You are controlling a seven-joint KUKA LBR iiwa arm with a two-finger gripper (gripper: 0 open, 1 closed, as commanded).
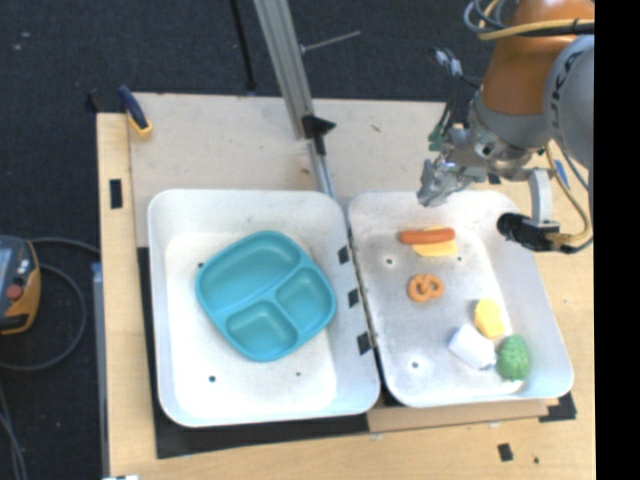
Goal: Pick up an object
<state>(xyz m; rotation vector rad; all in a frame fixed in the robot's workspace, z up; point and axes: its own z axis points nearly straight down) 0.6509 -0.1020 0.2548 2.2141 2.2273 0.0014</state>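
My gripper (433, 190) hangs over the far edge of the right bin (395, 373), just above and left of a hot dog (428, 239) in a yellow bun. Nothing shows between its fingers. Nearer the camera in the same bin lie an orange pretzel (425, 288), a yellow block (489, 318), a white piece (469, 346) and a green broccoli floret (513, 357). The last three sit close together at the bin's near right corner.
The left bin (180, 388) holds a teal divided plate (264, 294). A grey metal post (290, 68) rises at a slant from behind the seam between the bins. The bare wooden bench (220, 138) stretches behind both bins.
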